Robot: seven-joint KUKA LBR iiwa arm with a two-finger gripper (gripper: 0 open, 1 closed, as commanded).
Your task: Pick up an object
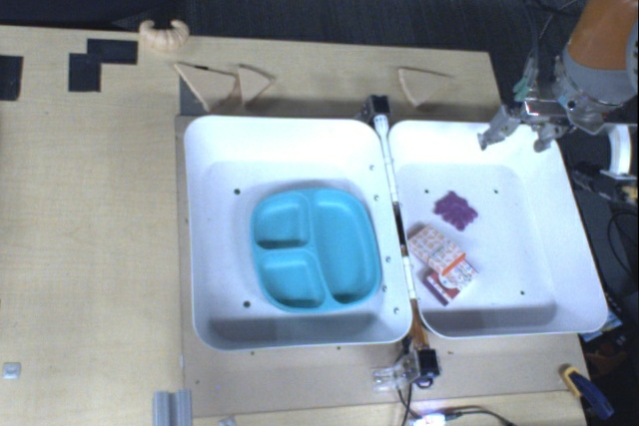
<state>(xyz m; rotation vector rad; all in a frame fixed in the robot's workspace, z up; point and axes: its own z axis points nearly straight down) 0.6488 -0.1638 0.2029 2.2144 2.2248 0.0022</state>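
Note:
The right bin (559, 214) holds a small purple bunch of grapes (455, 209) and, just in front of it, a patterned orange-and-white box (438, 251) lying across a dark red packet (440, 287). My gripper (519, 138) hangs over the far right corner of that bin, above and behind the grapes, well apart from them. Its two fingers (494, 134) stand spread and open, with nothing between them. The grey arm with its orange band (605, 20) comes in from the upper right.
The left bin (215, 214) holds a blue three-compartment tray (315, 247). A ridge (394, 205) divides the two bins. Cables (439, 409) lie at the bench's front edge, and a small tan object (163, 35) sits at the far left.

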